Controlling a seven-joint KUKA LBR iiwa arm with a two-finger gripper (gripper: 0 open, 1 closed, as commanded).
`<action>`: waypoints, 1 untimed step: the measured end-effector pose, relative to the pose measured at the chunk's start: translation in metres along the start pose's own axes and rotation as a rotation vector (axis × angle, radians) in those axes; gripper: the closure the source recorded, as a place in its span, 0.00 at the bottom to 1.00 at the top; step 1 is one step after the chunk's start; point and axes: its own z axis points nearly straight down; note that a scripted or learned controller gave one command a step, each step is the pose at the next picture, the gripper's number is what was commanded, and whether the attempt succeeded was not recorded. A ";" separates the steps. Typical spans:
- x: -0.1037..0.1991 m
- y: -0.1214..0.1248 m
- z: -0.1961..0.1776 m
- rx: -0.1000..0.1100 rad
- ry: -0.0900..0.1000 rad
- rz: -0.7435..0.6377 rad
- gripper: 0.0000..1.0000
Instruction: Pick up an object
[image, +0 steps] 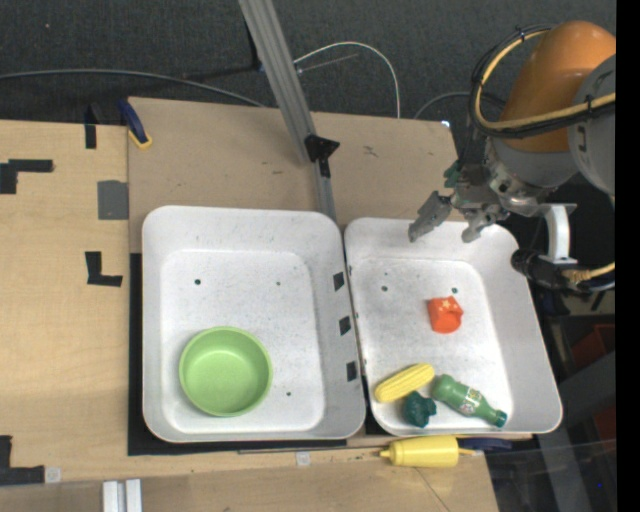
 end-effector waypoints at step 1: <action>0.000 0.000 0.000 0.000 0.000 0.000 0.00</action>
